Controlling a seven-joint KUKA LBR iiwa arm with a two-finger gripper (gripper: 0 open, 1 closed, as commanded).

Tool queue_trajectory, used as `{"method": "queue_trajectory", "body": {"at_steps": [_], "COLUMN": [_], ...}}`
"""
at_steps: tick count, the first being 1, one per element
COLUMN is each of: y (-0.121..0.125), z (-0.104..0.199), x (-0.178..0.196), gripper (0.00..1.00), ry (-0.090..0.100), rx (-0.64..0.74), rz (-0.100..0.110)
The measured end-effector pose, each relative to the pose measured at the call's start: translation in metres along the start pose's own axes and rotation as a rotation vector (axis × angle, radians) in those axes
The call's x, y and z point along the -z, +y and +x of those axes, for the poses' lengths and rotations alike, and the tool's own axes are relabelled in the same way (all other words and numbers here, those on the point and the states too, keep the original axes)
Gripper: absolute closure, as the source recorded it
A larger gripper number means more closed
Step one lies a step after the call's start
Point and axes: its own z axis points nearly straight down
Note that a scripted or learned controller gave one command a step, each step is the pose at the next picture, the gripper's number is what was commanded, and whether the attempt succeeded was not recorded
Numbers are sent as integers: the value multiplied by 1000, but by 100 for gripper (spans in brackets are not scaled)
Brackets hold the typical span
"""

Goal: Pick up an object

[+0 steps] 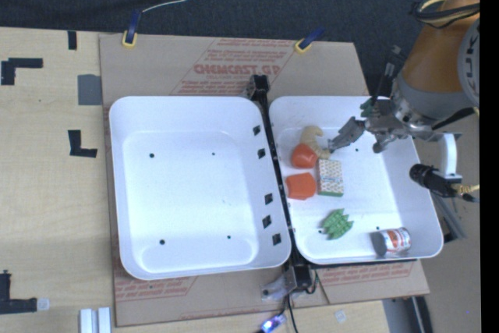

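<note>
The right bin [405, 183] holds several small objects. A beige rounded piece [312, 136] lies near its left wall, with a red-orange piece [304, 157] just below it and an orange block [301, 185] lower still. A small patterned box [330, 177] lies beside those. A green toy [337, 224] and a tin can [390, 241] on its side sit near the front edge. My gripper [361, 139] hangs over the bin's upper middle, open, with nothing between its fingers. Its left fingertip [341, 139] is just right of the beige piece.
The left bin [125, 168] sits beside the right one, a black-clipped divider [269, 168] between them. Both rest on cardboard [226, 66] on the wooden bench. The arm's grey and orange body [444, 51] rises at the right, above the bin's right rim.
</note>
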Motion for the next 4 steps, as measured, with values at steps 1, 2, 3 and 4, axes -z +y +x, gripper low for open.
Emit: {"method": "queue_trajectory", "body": {"at_steps": [1,2,3,4], "y": [13,-11,42,-5], "z": [42,48,75,78], "x": [-47,149,117,227], "gripper": [0,0,0,0], "ry": [2,-2,-1,-1], "rx": [4,1,3,1], "rz": [4,-19,-1,-13]}}
